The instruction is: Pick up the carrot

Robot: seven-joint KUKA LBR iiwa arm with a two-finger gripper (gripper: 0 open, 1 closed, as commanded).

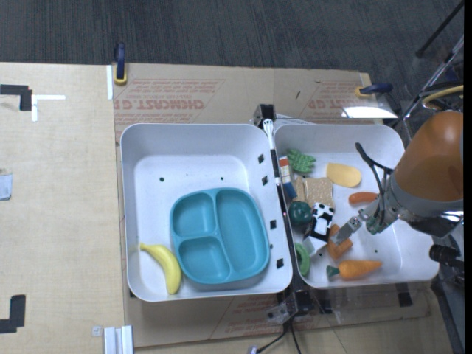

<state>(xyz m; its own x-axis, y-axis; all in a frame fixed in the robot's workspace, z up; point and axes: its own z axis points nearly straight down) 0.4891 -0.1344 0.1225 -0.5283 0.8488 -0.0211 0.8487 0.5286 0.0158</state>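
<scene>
Carrot point(355, 269) lies below the hand point(341, 238), whose finger state I cannot tell.

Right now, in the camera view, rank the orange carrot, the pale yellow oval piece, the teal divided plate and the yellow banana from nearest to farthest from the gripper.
Measured from the gripper:
1. Orange carrot, just below it, right bin.
2. Pale yellow oval piece, above it, right bin.
3. Teal divided plate, left bin.
4. Yellow banana, left bin's lower left corner.

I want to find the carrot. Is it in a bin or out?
In. The carrot lies flat in the right bin, near its front edge, below the gripper.
</scene>
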